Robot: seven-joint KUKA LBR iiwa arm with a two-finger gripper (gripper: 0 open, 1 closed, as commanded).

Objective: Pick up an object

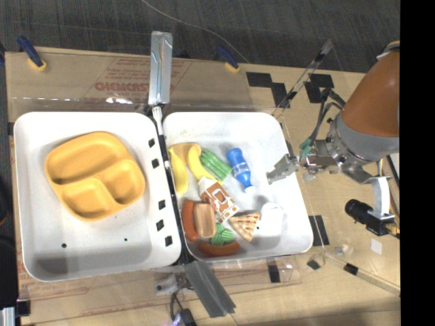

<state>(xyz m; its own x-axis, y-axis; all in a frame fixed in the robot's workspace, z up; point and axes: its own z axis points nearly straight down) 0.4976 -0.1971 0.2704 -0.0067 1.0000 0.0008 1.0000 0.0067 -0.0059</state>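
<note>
While your gripper (284,168) hangs over the right bin's (204,122) right rim with nothing visibly in it, whether it is apart or together you cannot tell. Toy food crowds that bin: banana (178,163), blue bottle (238,167). A yellow tray (95,174) fills the left bin (27,202). Around, a wooden bench (353,250) and dark carpet (81,5).

Arm (372,107) cut by right edge; claw (280,170) fingers blurred.
</note>
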